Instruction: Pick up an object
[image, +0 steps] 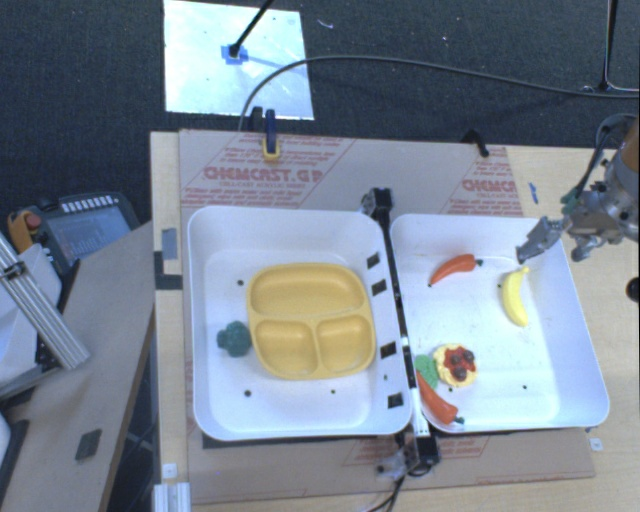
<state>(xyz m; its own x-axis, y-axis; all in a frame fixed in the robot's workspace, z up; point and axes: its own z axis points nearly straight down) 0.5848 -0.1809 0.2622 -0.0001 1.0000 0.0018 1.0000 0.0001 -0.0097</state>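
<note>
Desk (330, 165): carries two shallow white bins side by side, on printed cardboard.
Left bin (215, 240): holds a yellow divided tray (306, 320) at centre and a green broccoli piece (235, 339) touching or just beside the tray's left edge.
Right bin (570, 395): holds every likely pick target.
Arm (612, 205): enters from the right, above the right bin's upper right corner.
Gripper (535, 243): hangs over the bin's upper right area; nothing is visible between its fingers. Whether it stands wide or narrow cannot be told from this slant.
Banana (514, 297): lies just below the gripper, near the right wall, apart from other items. Nearest candidate.
Orange pepper (455, 267): left of the banana, well separated.
Pizza piece (456, 364) and carrot (436, 398): crowded against the divider wall, low in the bin.
Risk, banana: curved, smooth body may roll or slip out if the fingers close across its ends.
Risk, divider items: a finger could strike the wall or pinch two items together.
</note>
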